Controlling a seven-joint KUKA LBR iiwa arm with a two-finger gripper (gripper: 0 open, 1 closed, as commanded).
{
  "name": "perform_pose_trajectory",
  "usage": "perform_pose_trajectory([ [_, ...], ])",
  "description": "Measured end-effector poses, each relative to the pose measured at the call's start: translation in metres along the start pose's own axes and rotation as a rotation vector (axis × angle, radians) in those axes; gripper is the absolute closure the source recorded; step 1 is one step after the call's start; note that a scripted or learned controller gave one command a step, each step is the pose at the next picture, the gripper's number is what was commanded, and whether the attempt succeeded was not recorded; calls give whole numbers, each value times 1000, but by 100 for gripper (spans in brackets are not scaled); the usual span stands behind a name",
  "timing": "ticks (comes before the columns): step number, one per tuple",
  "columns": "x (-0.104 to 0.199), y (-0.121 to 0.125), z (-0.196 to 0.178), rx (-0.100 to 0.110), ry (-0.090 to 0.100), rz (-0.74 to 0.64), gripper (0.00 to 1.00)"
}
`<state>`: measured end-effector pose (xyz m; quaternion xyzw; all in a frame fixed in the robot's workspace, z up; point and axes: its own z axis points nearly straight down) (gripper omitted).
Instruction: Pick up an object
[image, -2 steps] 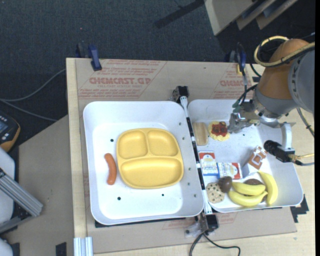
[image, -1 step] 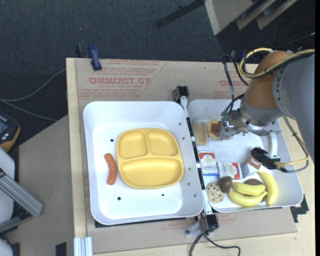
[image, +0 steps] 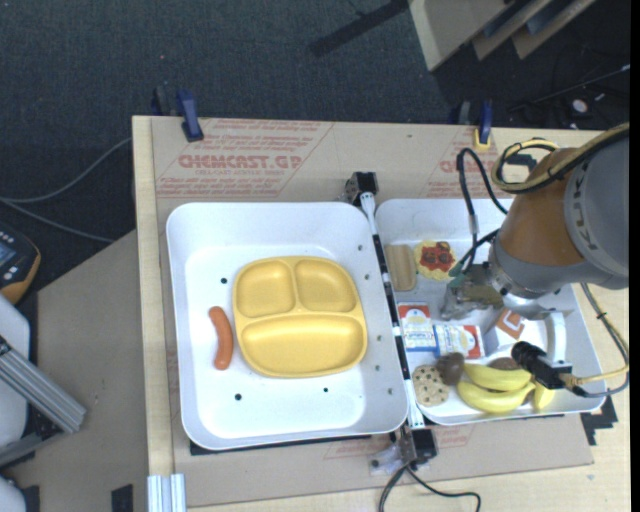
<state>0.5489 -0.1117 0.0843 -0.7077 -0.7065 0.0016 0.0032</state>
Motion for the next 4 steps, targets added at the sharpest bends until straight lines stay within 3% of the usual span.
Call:
perform_pose_trajectory([
  [1, 0, 3, -10, -8, -2, -1, 100],
  [2, -35, 122, -2, -16, -8, -4, 100],
  [3, -16, 7, 0, 3, 1, 1, 100],
  [4, -16, 13, -11, -9, -2, -1, 100],
])
